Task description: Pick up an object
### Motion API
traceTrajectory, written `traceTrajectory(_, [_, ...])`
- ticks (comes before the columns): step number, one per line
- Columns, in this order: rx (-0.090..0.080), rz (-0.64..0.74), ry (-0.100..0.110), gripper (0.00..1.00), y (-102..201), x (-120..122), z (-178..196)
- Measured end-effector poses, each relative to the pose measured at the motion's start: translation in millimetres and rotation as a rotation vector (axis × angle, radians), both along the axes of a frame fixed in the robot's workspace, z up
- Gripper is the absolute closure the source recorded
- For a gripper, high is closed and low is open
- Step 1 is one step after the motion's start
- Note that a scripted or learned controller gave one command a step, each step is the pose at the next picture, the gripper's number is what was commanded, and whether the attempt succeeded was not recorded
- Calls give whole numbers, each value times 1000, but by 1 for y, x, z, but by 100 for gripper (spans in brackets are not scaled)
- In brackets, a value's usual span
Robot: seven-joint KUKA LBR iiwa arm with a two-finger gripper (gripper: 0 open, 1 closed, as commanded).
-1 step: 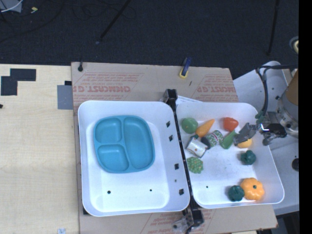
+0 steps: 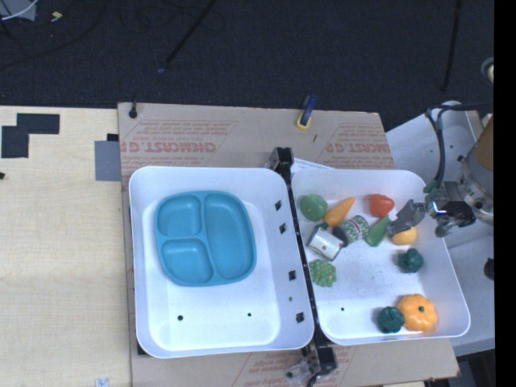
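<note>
Hovering at the right bin's [image 2: 459,297] right rim, gripper [image 2: 413,216] over the small yellow piece [image 2: 405,235], likely chosen as nearest. Finger spread impossible to tell.

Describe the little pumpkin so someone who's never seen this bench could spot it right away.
Look at the right bin, the one holding toy food. Go to its near right corner: the pumpkin lies there, touching a dark green piece on its left. It is round, ribbed and orange-yellow, the largest piece in that corner.
</note>
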State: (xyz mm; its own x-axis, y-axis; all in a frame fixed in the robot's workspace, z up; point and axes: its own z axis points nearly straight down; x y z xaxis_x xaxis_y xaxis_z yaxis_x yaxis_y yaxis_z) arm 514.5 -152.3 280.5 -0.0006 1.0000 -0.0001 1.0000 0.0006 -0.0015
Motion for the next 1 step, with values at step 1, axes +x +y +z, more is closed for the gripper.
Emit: traceTrajectory(1, [2, 0, 6, 0, -4, 6, -48])
